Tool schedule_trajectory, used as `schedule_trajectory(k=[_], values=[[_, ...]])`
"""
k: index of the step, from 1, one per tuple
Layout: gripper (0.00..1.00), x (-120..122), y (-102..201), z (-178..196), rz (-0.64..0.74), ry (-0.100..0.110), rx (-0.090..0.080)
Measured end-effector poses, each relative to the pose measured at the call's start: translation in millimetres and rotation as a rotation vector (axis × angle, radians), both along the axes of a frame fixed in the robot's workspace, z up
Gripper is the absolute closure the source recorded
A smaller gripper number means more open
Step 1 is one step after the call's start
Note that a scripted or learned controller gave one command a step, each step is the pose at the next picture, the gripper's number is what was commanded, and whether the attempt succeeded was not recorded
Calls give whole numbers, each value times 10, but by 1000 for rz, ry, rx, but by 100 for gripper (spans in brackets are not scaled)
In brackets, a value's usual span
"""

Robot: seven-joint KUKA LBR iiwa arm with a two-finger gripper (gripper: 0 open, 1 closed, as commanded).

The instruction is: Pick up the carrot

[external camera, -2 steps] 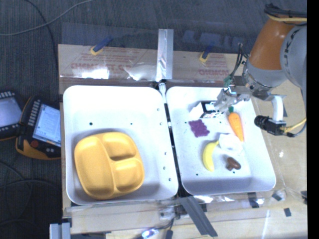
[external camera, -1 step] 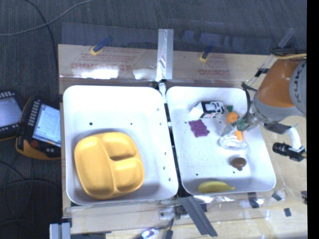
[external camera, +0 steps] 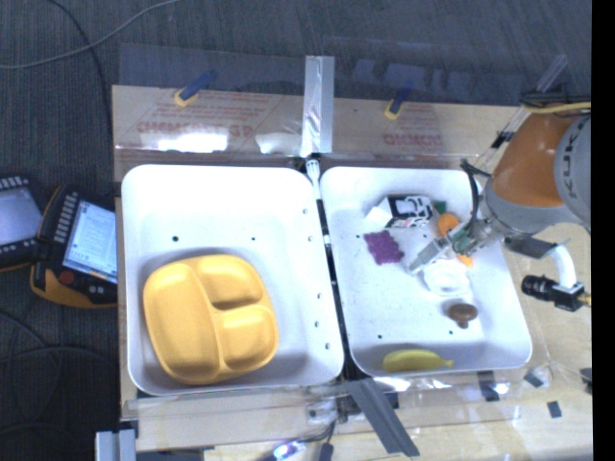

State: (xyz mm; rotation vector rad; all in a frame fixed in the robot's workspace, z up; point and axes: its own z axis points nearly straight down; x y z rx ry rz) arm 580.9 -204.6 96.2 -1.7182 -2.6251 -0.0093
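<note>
The carrot (external camera: pixel 449 225) is a small orange piece in the upper right part of the right bin (external camera: pixel 360 339), with a bit of green and orange showing just below it beside the gripper. My gripper (external camera: pixel 430 254) reaches in from the right and sits low over the bin, just below and left of the carrot, above a white round object (external camera: pixel 445 278). The grey wrist (external camera: pixel 519 209) partly covers the area around the carrot. Nothing visibly sits in the gripper.
The right bin also holds a purple grape bunch (external camera: pixel 383 248), a black and white item (external camera: pixel 408 207), a brown object (external camera: pixel 462 312) and a banana (external camera: pixel 416 360) at the front wall. A yellow divided plate (external camera: pixel 209 315) lies in the left bin (external camera: pixel 221 190).
</note>
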Motion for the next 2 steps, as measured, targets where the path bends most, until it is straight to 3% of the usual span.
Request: schedule_trajectory(k=[1,2], values=[[0,840,-85,-39,141,-2,5],[0,347,14,-56,-248,-13,-8]])
